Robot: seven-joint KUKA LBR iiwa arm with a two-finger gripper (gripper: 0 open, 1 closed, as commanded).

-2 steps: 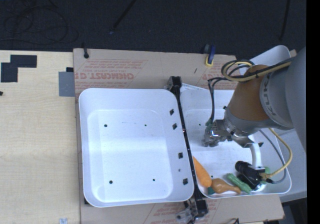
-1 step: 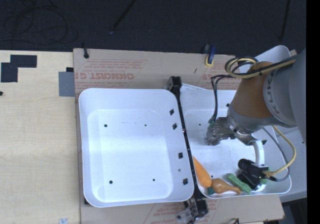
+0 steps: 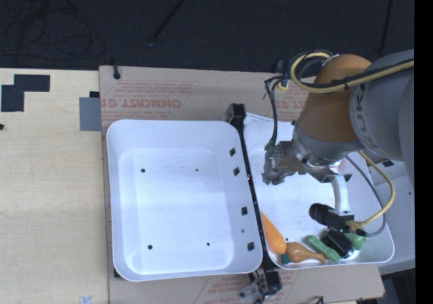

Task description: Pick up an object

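My gripper [image 3: 272, 171] hangs over the left part of the right bin [image 3: 298, 194], close to the divider between the bins. An orange carrot-shaped piece [image 3: 272, 233] lies in that bin's near left corner, below the gripper in the view and apart from it. Beside it along the front wall lie a tan piece [image 3: 302, 252] and a green piece [image 3: 323, 247]. I see nothing held at the gripper.
The left bin [image 3: 122, 181] sits beside the right one, its white floor bare. Cardboard [image 3: 169, 96] lies under both bins. The grey arm with its orange band [image 3: 342, 93] covers the right bin's far right part.
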